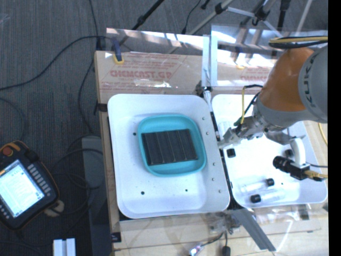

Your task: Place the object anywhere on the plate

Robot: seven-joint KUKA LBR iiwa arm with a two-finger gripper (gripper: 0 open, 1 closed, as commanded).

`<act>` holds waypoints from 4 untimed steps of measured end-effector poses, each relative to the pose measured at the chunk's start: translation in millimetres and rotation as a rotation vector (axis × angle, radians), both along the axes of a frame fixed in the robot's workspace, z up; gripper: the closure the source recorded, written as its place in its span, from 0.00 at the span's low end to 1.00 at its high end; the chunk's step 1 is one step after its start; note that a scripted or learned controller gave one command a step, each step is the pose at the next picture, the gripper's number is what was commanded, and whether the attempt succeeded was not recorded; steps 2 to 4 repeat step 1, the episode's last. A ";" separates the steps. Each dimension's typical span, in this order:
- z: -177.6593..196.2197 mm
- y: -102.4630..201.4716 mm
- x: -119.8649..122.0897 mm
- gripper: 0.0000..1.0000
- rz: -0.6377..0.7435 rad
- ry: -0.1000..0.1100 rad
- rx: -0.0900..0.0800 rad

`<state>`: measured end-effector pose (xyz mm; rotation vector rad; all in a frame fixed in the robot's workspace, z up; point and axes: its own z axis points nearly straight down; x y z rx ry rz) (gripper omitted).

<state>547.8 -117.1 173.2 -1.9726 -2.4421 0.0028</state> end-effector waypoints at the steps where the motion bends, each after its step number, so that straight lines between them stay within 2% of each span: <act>1: 0.1 -0.2 0.0 0.00 0.000 0.000 0.000; 4: 0.1 -0.2 0.0 0.00 0.000 0.000 0.000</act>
